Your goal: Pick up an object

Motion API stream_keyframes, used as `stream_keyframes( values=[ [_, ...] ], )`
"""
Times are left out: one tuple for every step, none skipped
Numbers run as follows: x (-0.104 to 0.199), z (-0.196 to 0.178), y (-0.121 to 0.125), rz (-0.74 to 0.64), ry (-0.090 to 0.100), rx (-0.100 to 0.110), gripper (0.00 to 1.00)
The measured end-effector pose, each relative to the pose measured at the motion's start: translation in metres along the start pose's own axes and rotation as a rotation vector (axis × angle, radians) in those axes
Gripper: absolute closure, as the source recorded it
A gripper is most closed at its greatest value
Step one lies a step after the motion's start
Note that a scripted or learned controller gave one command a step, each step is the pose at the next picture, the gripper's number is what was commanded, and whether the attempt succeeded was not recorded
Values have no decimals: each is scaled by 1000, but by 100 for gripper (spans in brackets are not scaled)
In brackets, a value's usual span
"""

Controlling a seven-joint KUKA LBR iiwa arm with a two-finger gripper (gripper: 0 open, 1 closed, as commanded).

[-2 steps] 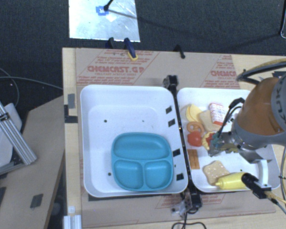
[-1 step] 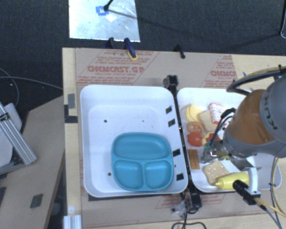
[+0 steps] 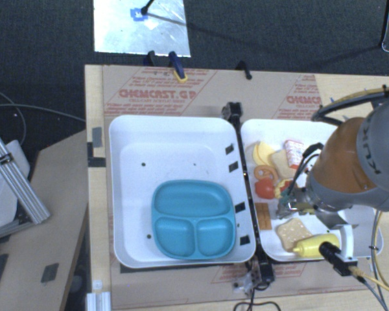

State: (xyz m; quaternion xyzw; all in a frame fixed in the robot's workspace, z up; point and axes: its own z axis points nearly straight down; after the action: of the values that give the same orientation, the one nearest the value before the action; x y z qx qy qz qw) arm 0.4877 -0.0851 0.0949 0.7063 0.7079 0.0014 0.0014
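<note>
The claw sits low in the right bin, at the heap of toy food. Whether it is spread or pressed together I cannot tell, since the wrist and cables cover its tip, and nothing can be seen between its fingers.

The things to pick all lie in this bin: a tomato just left of the claw, a yellow piece and a red-and-white packet toward the far wall, a slice of bread near the front wall, and a yellow bottle beside it.

To do the step well, I judge the claw should settle on one piece that stands apart from its neighbours, come straight down over its middle, and close only when both fingers flank it. The bread and bottle look easier than the crowded cluster by the tomato, where a finger could land on a second item.

The arm reaches in from the right, its orange band above the wrist, bent steeply down over the bin. The left bin holds a blue divided tray, well apart from the claw. Both bins rest on the bench.
</note>
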Motion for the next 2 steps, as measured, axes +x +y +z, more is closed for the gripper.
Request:
stream_keyframes(
  values=[
    [0, -10, 1, -2, 0, -2, 100],
    [-44, 9, 41, 2, -1, -2, 100]
  ],
)
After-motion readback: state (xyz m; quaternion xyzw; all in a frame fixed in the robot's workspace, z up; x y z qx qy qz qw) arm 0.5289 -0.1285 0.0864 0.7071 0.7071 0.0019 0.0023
